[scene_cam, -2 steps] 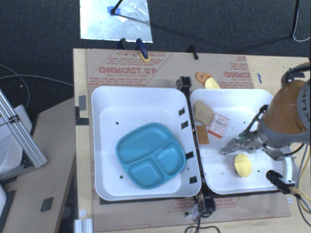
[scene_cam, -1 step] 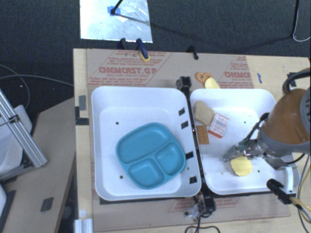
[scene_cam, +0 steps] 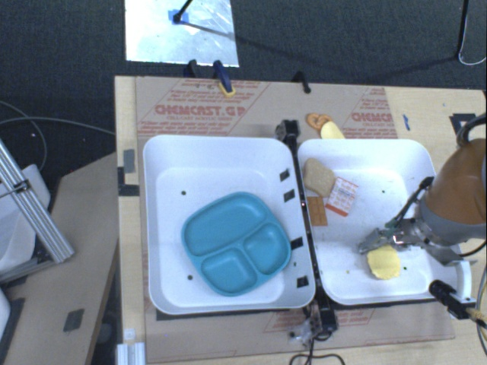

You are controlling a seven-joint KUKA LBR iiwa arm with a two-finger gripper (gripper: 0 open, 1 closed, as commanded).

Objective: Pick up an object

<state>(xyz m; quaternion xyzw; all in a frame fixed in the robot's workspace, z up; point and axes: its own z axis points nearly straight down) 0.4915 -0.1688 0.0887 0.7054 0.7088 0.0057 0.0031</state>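
Note:
In the right bin (scene_cam: 411,154), my gripper (scene_cam: 383,241) hangs low near the front right. A yellow rounded object (scene_cam: 383,265) lies on the bin floor just below and in front of it, touching or nearly touching it. A tan bread-like piece (scene_cam: 319,178) rests farther left, close to the divider. Beside it are a red-and-white packet (scene_cam: 342,196) and a brown flat piece (scene_cam: 317,213). The grey arm with its orange band (scene_cam: 463,185) comes in from the right.
The left bin (scene_cam: 171,158) holds a blue divided plate (scene_cam: 236,242). Behind the right bin, a yellow item (scene_cam: 332,131) and a small orange item (scene_cam: 316,120) lie on the cardboard. A blue-and-yellow clamp (scene_cam: 224,79) sits at the back edge.

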